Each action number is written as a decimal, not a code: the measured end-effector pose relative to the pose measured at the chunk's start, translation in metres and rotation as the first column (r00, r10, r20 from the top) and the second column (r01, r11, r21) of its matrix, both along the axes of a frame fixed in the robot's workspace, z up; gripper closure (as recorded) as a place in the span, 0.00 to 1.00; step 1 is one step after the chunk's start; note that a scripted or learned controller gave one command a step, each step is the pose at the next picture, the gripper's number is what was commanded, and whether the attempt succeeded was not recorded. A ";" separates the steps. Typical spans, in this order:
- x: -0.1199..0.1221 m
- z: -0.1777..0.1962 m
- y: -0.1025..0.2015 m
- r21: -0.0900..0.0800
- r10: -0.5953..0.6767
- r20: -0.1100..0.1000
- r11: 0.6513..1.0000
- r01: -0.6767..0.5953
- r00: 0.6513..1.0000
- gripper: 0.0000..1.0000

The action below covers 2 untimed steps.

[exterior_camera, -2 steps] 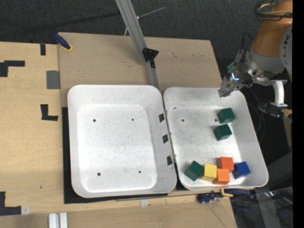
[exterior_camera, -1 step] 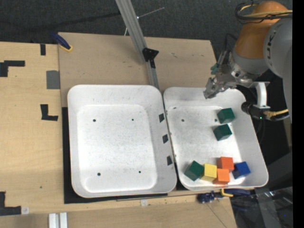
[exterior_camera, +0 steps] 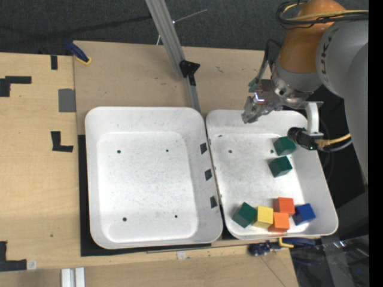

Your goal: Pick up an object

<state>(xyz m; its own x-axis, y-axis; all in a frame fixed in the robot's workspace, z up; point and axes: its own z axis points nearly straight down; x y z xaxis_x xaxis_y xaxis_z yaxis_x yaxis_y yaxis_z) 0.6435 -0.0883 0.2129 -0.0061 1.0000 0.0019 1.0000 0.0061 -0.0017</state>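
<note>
Camera view: I can't tell how my gripper (exterior_camera: 254, 113) is set; it hangs bare over the right bin's (exterior_camera: 239, 166) far edge, presumably poised to descend; two green blocks (exterior_camera: 280, 166) lie nearer; the rest (exterior_camera: 274, 214) cluster at the near wall.

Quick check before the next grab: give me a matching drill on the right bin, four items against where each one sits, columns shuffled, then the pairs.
Items:
1. blue block
2. yellow block
3. gripper
4. left bin

Places:
A. over the right bin's far rim
B. beside the right bin, no blocks inside
C. near right corner of the right bin
D. in the near row, between a green block and an orange block

Pairs: 1-C, 2-D, 3-A, 4-B
</note>
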 end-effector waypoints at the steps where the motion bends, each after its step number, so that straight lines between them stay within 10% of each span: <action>1: -0.007 0.014 0.057 0.001 0.001 0.001 1.000 -0.001 1.000 1.00; 2: -0.015 0.025 0.114 0.001 0.002 0.001 1.000 -0.002 1.000 1.00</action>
<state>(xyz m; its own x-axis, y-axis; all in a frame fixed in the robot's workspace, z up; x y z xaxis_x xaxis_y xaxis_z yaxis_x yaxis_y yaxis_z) 0.6283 0.0257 0.2383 -0.0082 1.0000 0.0025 1.0000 0.0082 -0.0004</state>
